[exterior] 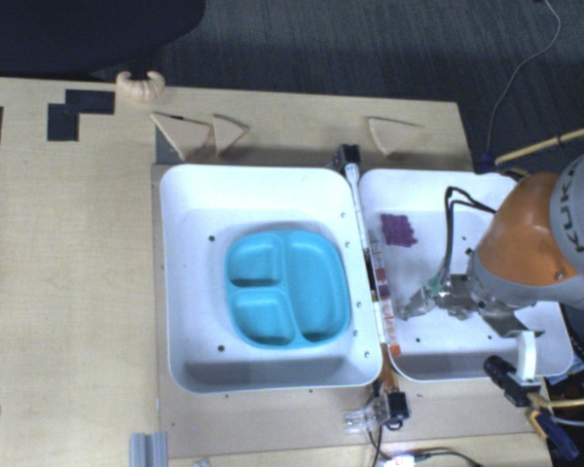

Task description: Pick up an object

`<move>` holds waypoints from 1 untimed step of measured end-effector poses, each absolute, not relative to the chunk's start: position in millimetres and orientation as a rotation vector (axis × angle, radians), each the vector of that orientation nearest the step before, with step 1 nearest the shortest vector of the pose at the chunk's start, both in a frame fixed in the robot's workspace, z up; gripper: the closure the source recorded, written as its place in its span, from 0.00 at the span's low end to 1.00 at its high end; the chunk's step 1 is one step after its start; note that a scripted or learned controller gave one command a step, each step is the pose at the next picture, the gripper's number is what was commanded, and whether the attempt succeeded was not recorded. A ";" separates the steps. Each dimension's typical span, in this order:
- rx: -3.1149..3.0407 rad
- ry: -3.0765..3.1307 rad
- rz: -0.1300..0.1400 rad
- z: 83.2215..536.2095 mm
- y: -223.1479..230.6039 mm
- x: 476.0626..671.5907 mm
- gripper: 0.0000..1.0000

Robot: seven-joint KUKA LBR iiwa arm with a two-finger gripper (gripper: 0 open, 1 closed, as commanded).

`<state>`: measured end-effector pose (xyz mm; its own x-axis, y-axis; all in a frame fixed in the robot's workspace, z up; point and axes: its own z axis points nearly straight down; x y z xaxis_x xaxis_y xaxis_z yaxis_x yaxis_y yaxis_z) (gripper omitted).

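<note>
While the arm point(540, 236) hangs low over the right bin point(467, 188), I judge the task to be in its approach step: nothing is lifted, and no object shows between the fingers. Largest in view is the wooden bench point(68, 290), bearing two white bins side by side. The left bin point(190, 290) holds a blue compartment tray point(287, 287), lying flat near its middle with three recesses. The arm enters from the right, its orange band sitting above the wrist, the wrist bent down and leftward so that the gripper point(423, 300) points toward the wall shared by the bins. I cannot tell whether the claw is open or closed; its tip is small and blurred against the white floor. On the far-left floor of the right bin lies a small purple object point(397, 229), well apart from the gripper and farther from me. A thin reddish item point(381, 278) lies along the dividing wall, near the gripper tip; what it is I cannot make out. My next move calls for choosing one target, centring the claw over it, and descending squarely, since the wall leaves little room on that side.
</note>
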<state>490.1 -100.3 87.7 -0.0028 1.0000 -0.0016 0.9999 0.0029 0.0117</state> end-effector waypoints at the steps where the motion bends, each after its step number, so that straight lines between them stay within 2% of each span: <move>1: 2.208 2.215 0.016 99.2 -100.6 492.2 1.00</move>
